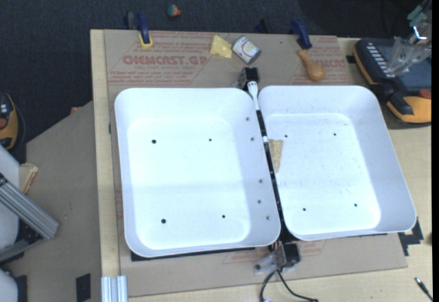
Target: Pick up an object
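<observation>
**Two white bins on a brown board, one tan wedge inside the right bin**

The brown board (171,60), printed with red lettering, lies under everything and reaches out past the right bin (384,156) on all sides. The left bin (137,177) sits directly left of the right bin, their rims meeting along a dark seam. A black and yellow device (394,81) lies off the right bin's upper right corner, partly beyond the board's edge.

A wooden-handled tool (310,66) rests on the board just above the right bin's top rim. Two blue clamps grip the board's far edge: one (299,31) above the right bin, the other (143,27) well to its upper left, past the left bin's top corner. A yellow wedge (221,47) and a small box (245,50) lie side by side on the board, up and left of the right bin's top left corner.

The tan wedge (275,154), the only loose object in either bin, lies on the right bin's floor against its left wall, about halfway down that wall, just beside the seam.

A small orange and green ball (173,11) sits on the dark carpet, far up and left of the right bin.

Whether the pincer is open or closed cannot be told.
</observation>
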Tool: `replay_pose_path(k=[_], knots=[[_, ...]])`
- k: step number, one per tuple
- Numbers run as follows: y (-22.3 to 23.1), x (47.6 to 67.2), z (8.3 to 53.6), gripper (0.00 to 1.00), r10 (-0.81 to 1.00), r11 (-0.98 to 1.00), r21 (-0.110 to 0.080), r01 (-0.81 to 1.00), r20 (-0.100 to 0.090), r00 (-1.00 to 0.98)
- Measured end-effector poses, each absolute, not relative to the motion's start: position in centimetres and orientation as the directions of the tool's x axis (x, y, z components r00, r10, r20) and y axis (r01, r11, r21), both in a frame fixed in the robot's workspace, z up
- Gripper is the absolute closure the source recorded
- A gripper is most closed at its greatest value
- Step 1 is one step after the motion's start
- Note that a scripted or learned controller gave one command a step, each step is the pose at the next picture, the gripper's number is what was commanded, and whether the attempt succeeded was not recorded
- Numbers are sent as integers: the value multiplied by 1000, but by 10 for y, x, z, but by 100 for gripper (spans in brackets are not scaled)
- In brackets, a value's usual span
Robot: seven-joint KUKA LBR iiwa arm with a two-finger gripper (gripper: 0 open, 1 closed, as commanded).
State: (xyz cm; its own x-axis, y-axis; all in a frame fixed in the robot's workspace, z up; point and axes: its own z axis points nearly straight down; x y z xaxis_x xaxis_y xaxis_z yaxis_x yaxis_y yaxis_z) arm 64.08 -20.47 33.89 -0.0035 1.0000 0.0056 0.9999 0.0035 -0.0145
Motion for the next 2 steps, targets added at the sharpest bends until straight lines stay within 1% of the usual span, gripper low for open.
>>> replay_pose_path(k=[1, 2], knots=[[-224, 635, 536, 100, 1000, 1, 20, 1000, -10, -1], [-152, 659, 408, 100, 1000, 7, -10, 1000, 5, -7]])
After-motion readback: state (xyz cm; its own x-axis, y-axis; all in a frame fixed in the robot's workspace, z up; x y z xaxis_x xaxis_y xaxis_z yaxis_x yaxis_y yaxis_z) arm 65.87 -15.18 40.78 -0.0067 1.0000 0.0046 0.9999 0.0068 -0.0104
